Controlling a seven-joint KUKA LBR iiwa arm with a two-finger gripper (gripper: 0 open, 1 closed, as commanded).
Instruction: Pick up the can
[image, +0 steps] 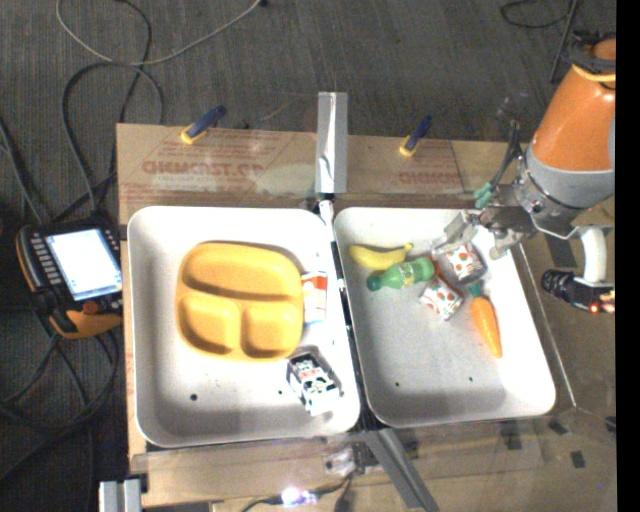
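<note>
Can (441, 299), judged light, rigid and slippery, is best gripped across its sides; gripper (472, 238) closure cannot be told.

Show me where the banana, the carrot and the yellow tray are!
banana (375, 256), camera view, middle of its yellow body, in the right bin.
carrot (486, 325), camera view, middle of its orange body, in the right bin.
yellow tray (240, 297), camera view, the ridge between its compartments, in the left bin.

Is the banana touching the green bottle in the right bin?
Touching. In the camera view the banana lies directly against the upper side of the green bottle, with no white bin floor showing between them.
</note>
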